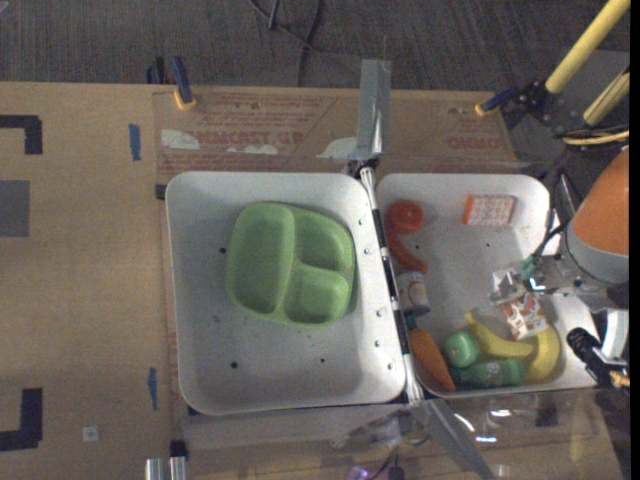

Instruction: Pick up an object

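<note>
curved yellow banana (pixel 520 346) lying in right bin (pixel 450 190) near corner.

Grey arm (pixel 600 230), orange band, at right edge; hand (pixel 520 286) low, fingers unclear.

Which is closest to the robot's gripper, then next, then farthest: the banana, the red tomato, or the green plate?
From the gripper:
1. Banana, just below it, right bin.
2. Red tomato, right bin's far left corner.
3. Green plate, in the left bin.

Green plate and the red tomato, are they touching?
Apart. The camera view shows the green plate in the left bin and the red tomato in the right bin.
</note>
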`<state>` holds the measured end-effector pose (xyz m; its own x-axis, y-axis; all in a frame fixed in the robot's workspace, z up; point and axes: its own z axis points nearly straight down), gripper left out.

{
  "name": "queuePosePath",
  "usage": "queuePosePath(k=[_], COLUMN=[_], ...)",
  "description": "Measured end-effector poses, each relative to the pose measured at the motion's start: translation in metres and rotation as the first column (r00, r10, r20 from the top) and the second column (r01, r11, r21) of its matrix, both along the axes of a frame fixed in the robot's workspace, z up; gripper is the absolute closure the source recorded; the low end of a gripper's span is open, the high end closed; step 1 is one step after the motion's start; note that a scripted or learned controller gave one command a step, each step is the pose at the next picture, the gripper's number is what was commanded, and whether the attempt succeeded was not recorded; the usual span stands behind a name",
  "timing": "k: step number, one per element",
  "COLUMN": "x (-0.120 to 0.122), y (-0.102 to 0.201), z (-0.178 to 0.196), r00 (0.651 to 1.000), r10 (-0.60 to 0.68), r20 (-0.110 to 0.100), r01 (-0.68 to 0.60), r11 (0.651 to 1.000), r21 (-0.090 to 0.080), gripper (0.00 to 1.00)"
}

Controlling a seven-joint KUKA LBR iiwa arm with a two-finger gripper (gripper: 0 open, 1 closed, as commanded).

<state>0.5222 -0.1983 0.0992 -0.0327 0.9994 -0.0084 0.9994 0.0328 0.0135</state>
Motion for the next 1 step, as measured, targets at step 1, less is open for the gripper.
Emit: queuePosePath(k=[1], x=[-0.028], y=[0.0364], z=[0.0985], r00=[0.994], r10=[0.109], r20=[-0.012], r01=[-0.109], r11=[0.994], r21=[0.007], gripper=[1.0])
